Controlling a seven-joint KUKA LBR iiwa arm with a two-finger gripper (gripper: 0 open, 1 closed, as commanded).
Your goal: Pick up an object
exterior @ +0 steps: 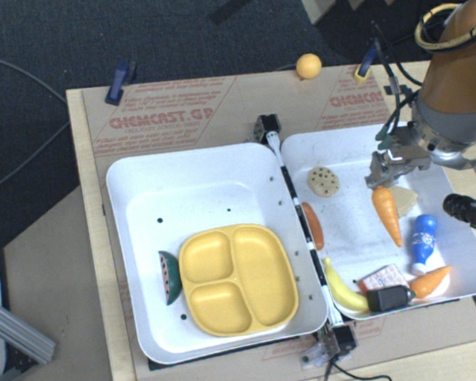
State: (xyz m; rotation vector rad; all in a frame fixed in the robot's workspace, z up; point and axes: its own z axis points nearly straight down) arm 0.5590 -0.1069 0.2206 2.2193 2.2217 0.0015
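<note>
gripper [387, 173]: low over the right bin, upper right part; metal fingers point down at the top of the carrot
finger state: can't tell, released or clenched; the tips blur into the carrot's top end, and no object is clearly seen between them
carrot [386, 214]: orange, lies lengthwise in the right bin, thick end up by the gripper, tip pointing toward the near side
pale wedge [404, 200]: just beside the carrot on its right, touching or nearly so
blue bottle [423, 240]: right of the carrot's tip, near the bin's right wall
cookie [323, 182]: round, speckled, left of the gripper, apart from it
sausage [312, 225]: reddish, along the right bin's left wall
near edge of right bin [464, 228]: banana [343, 289], red-and-white packet [384, 277], black block [388, 298], second orange piece [431, 282], clustered together
left bin [136, 197]: yellow divided plate [236, 278], watermelon slice [170, 276] touching its left edge
bench: orange ball [308, 65] at the far edge, outside both bins
</note>
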